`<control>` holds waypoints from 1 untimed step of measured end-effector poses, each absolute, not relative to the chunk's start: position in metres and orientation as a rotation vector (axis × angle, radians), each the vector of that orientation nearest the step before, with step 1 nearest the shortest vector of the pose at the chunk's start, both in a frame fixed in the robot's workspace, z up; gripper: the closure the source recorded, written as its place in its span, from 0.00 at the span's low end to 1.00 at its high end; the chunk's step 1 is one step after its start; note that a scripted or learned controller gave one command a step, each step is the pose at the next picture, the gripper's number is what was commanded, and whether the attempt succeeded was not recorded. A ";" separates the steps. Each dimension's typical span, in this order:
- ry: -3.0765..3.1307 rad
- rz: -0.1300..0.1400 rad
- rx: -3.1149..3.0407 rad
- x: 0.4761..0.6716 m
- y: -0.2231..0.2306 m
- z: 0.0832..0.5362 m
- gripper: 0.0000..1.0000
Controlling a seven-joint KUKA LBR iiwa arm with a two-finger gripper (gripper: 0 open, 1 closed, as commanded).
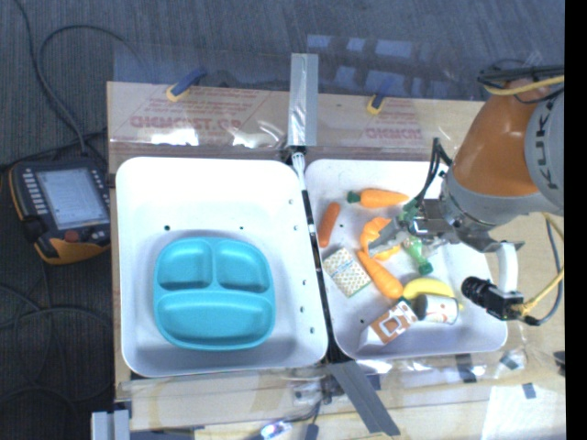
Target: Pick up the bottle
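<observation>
Two shallow white bins sit side by side on the bench, the left bin carrying a blue divided plate near its middle. Next in size, the grey arm with its orange band reaches in over the right bin from the right edge. A teach pendant lies on the floor left of the bench. Within the right bin: several orange carrots, one near the far wall, one by the divider, one toward the middle; a yellow banana near the front; a white piece with a printed face just below the banana; an orange and white box; a patterned sachet. End effector hangs low over the bin's middle, finger spread not discernible. Small green bottle lies directly beneath the end effector, between carrots and banana; contact cannot be told.
</observation>
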State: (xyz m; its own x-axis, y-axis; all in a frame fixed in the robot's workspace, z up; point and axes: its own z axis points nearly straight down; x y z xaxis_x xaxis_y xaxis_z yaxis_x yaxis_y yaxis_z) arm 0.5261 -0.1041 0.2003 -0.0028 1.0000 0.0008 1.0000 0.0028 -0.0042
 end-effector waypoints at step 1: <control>-2.492 0.003 -1.911 0.560 -0.179 0.192 0.00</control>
State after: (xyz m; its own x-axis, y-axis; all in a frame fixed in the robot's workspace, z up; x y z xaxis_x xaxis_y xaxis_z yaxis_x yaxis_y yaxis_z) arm 0.5599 -0.1788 0.1924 -0.2597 0.9657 -0.0005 0.9657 0.2597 -0.0023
